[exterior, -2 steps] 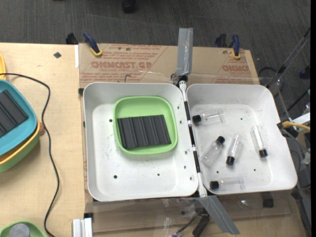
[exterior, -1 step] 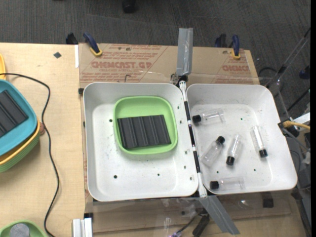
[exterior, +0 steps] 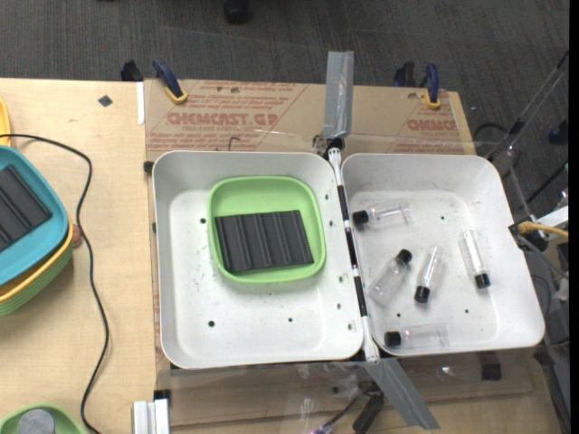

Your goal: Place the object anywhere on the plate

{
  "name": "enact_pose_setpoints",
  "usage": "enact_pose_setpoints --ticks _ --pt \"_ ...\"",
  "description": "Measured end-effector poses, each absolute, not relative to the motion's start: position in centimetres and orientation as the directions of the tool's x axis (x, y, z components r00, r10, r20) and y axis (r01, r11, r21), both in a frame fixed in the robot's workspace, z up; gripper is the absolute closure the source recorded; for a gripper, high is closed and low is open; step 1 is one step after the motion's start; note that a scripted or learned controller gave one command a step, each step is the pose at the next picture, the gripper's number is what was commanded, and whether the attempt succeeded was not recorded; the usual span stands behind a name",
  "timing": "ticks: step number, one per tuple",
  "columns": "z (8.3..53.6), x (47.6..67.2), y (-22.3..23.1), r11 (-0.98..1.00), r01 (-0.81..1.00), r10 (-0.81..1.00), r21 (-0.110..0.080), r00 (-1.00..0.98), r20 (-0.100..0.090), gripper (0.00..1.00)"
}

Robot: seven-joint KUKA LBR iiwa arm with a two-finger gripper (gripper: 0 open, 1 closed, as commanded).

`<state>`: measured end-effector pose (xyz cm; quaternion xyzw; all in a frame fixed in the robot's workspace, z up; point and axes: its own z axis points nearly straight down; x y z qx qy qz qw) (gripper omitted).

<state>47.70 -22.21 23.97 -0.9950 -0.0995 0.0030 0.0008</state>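
Two white bins sit side by side on the worktop (exterior: 90,333). The left bin (exterior: 262,324) holds one green plate (exterior: 264,191) with one black ribbed pad (exterior: 265,240) lying flat on it. The right bin (exterior: 507,315) holds five clear, black-capped vials, none on the plate: one near the top left (exterior: 380,214), two close together in the middle (exterior: 392,274) (exterior: 426,274), one to their right (exterior: 474,259) and one by the front wall (exterior: 416,337).
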Motion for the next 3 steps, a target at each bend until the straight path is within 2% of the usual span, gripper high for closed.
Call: enact_pose_setpoints --ticks 3 --pt "24.38 47.70 -22.28 -0.980 0.199 0.199 -0.002 0.980 -0.005 0.00"
